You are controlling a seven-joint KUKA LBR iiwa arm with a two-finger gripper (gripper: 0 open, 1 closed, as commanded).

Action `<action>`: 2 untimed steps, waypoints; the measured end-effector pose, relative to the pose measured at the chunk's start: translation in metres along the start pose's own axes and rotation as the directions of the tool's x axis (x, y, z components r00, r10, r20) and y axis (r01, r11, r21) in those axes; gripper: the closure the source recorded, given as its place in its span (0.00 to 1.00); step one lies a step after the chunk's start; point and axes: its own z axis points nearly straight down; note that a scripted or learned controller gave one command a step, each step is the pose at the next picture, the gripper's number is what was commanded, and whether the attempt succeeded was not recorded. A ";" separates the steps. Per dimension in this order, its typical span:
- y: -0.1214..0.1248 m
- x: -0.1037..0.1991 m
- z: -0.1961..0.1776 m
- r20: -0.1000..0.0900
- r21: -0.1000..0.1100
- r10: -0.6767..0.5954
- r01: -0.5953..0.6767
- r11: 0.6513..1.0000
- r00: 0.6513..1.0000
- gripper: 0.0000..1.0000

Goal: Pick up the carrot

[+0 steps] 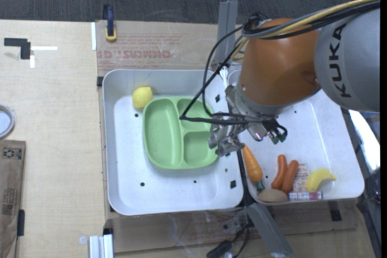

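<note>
the carrot (251, 164) lies tilted at the left edge of the right bin (338, 130), lower middle of the frame, and the gripper (225, 143) hangs just up-left of it, probably lining up a grab, though i can't tell if its fingers are apart.

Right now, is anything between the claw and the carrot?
Nothing: in the camera view the claw hangs just left of the carrot, bare white bin floor between them.
</note>
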 end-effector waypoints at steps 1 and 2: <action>-0.024 0.044 -0.068 0.002 0.002 0.453 -0.453 0.891 0.891 1.00; -0.007 0.034 -0.222 0.002 0.002 0.681 -0.681 0.732 0.732 1.00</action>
